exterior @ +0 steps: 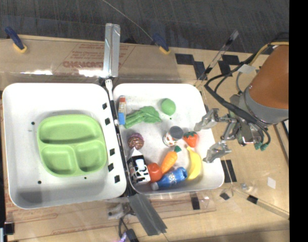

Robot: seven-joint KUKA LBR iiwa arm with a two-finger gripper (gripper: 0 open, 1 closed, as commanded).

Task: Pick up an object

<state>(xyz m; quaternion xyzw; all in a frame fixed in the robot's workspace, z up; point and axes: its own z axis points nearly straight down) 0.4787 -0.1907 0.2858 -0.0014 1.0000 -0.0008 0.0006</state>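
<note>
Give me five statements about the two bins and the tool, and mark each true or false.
1. The green divided tray lies in the left bin. True.
2. The banana lies in the left bin. False: it lies in the right bin, near its right wall.
3. The tool holds the carrot. False: its fingers are spread open over the right bin's right edge with nothing between them.
4. A green ball sits in the right bin's upper part. True.
5. The blue bottle stands upright. False: it lies on its side by the near wall.
</note>
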